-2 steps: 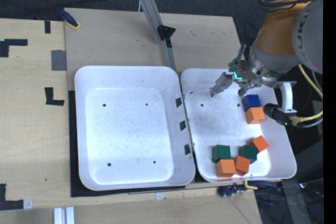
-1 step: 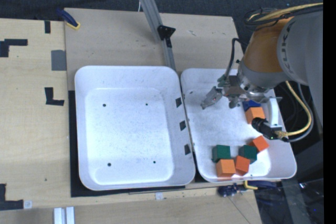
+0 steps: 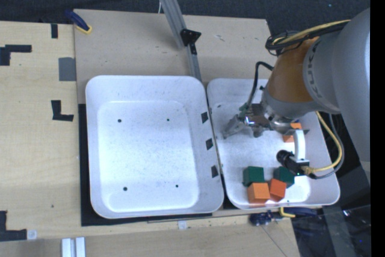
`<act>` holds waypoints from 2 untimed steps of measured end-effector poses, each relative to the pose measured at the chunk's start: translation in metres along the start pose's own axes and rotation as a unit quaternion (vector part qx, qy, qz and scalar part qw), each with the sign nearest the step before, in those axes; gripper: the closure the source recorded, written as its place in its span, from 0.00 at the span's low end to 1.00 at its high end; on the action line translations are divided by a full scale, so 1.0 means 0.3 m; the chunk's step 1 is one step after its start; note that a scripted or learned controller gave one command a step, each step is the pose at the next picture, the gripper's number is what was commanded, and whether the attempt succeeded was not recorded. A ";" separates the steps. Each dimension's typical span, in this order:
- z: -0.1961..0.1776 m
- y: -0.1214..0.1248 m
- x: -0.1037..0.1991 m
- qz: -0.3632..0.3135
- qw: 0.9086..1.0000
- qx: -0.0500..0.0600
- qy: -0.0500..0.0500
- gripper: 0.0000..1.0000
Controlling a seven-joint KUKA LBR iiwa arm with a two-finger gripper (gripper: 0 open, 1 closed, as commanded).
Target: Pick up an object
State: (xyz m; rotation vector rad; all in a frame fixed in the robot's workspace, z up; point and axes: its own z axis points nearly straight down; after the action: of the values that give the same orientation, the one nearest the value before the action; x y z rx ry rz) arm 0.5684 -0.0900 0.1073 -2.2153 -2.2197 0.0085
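My gripper (image 3: pixel 236 124) hangs low over the upper middle of the right bin (image 3: pixel 231 90), below the arm's orange band, pointing left toward the bin's inner wall. I see no object at its tip. Toward the bin's front lie a green block (image 3: pixel 253 174), an orange block (image 3: pixel 259 192), a second orange block (image 3: pixel 278 188) and another green block (image 3: pixel 285 177). A small orange piece (image 3: pixel 290 137) shows just right of the wrist, partly hidden by the arm. The blocks lie below and to the right of the gripper, apart from it.
The left bin (image 3: pixel 96 129) sits beside the right one, their rims meeting in the middle. A slanted metal pole (image 3: pixel 174 6) rises behind the bins. A white and black fitting with a cable (image 3: pixel 298 156) hangs from the arm over the blocks.
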 end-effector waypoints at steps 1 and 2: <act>0.057 -0.003 0.001 0.000 1.000 -0.001 0.000 0.00; 0.022 -0.003 0.005 -0.001 1.000 -0.002 0.001 1.00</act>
State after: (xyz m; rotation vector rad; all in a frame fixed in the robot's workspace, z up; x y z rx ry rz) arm 0.5676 -0.0885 0.1009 -2.2148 -2.2222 0.0031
